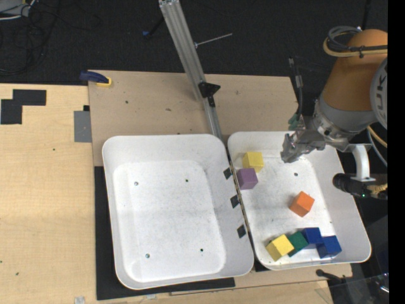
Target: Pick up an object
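The right bin (354, 246) holds several small blocks. A yellow block (254, 161) and a purple block (247, 178) sit by its left wall, an orange block (302, 203) lies mid-bin, and a yellow block (279, 247), a green block (297, 241) and two blue blocks (321, 242) cluster at the front. My gripper (290, 154) hangs over the back of this bin, to the right of the yellow block and apart from it. Nothing shows between its fingers.
The left bin (126, 151) lies beside the right one, with black clips (231, 189) along the shared wall. A slanted aluminium rail (190, 62) rises behind the bins. The grey and orange arm (351, 87) fills the upper right.
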You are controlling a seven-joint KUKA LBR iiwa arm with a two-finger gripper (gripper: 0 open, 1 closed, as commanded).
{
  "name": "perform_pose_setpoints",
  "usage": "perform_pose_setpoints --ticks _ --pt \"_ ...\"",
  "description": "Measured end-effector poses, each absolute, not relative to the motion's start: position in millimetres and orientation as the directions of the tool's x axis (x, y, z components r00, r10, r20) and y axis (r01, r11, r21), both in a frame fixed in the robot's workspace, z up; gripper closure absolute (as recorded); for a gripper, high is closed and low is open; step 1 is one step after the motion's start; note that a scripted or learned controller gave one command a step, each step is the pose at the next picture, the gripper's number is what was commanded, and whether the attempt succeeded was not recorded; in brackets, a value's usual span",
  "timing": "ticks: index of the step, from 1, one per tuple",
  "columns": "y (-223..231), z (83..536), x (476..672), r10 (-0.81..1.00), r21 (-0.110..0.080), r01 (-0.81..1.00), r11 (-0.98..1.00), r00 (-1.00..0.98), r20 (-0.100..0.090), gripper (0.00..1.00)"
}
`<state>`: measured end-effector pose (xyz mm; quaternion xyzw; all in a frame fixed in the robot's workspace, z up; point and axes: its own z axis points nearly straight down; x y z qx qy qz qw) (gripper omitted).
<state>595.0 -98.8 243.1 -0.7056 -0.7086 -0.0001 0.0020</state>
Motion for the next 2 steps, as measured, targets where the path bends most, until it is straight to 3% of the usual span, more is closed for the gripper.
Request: perform_pose_setpoints --ticks 2 --pt "6.9 230.9 579.1 1.0 -0.005 1.0 0.004 -0.004 0.002 1.0"
